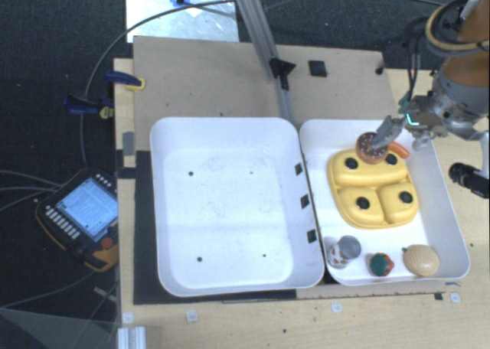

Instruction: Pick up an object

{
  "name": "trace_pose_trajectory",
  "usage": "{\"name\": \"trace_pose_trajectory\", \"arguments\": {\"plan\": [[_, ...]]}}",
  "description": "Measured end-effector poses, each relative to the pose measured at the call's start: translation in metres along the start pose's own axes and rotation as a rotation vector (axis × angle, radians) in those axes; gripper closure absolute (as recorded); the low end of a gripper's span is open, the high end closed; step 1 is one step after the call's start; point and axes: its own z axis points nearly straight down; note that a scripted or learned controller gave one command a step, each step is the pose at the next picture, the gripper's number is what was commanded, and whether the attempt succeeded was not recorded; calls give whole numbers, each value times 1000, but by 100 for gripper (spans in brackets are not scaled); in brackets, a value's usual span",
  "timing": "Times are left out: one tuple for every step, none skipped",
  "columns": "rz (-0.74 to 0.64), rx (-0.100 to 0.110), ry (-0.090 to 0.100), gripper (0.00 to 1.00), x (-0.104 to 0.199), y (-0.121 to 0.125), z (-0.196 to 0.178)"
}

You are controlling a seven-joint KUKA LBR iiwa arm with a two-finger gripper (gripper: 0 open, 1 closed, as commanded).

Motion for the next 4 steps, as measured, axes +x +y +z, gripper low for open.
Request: {"name": "trace_pose_trajectory", "arguments": {"plan": [[0,-2,0,0,0,0,-1],[2,1,0,0,0,2,41],[-1,3,1,0,9,7,97],[2,1,0,0,5,15,144]]}}
